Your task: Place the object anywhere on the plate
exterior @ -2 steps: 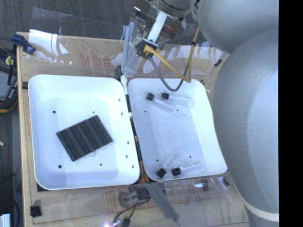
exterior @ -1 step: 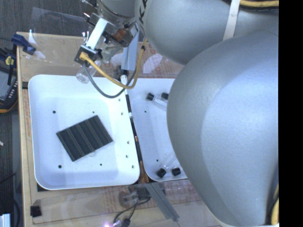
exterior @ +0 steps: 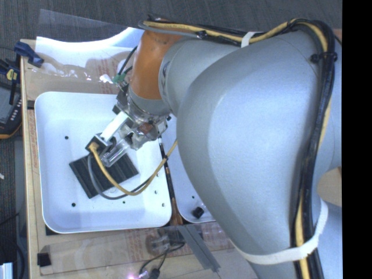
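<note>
A black, ribbed rectangular slab [exterior: 93, 178] lies flat in the left white bin [exterior: 52, 156], turned at an angle. My gripper [exterior: 104, 150] hangs directly over the slab's upper edge, very close to it or touching it; the view does not settle which. The grey arm with its orange band [exterior: 148, 63] reaches in from the right and covers most of the right bin. A small dark object [exterior: 197, 213] rests at the near edge of the right bin [exterior: 187, 205], just below the arm. Whatever else lies in the right bin is hidden by the arm.
A yellow cable [exterior: 136, 188] loops from the wrist down across the slab and the left bin floor. Crumpled clear plastic [exterior: 75, 54] lies behind the left bin. Dark gear [exterior: 9, 106] sits off the bench's left edge. The bench's wooden front strip [exterior: 104, 249] carries small fittings.
</note>
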Controlling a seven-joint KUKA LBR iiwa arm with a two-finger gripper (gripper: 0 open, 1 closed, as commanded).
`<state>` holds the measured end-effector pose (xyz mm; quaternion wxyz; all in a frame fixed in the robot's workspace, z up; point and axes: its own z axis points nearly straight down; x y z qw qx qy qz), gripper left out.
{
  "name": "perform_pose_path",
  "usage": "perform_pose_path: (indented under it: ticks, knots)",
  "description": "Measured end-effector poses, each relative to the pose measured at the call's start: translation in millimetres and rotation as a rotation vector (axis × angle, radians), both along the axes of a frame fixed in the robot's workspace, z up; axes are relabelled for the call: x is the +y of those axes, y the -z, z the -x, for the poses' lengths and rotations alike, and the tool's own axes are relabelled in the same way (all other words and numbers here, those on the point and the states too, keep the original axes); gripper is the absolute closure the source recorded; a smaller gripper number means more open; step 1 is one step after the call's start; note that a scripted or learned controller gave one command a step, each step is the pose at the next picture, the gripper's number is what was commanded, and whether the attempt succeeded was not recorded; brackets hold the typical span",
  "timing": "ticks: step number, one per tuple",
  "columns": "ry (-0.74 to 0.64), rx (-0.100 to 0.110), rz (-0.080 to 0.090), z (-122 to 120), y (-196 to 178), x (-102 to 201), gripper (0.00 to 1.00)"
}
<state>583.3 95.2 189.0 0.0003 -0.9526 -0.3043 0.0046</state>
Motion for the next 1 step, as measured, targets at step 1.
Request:
perform_pose_path:
  ticks: [1]
  knots:
    - [0.000,-0.001,0.000,-0.3,-0.5,-0.4,0.00]
